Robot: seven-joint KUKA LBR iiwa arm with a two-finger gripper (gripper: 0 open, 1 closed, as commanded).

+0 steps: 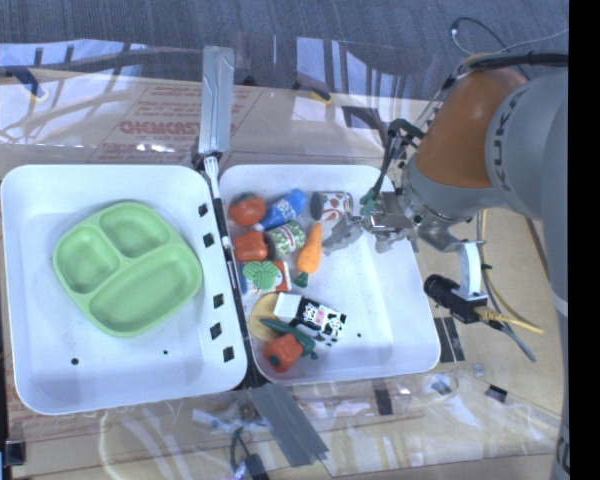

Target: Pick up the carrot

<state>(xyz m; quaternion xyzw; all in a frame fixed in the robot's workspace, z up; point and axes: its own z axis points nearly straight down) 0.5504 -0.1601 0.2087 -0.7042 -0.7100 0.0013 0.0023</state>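
Carrot (309, 250) is the target, lying in the right bin (400, 318) among crowded toy foods. Going left to right: the left bin (30, 298) holds a green divided plate (128, 266), likely the drop-off spot; the carrot rests tilted beside a green can (287, 238); the gripper (342, 230) hovers just right of it, fingers apparently spread and holding nothing, seemingly lined up for a grasp.
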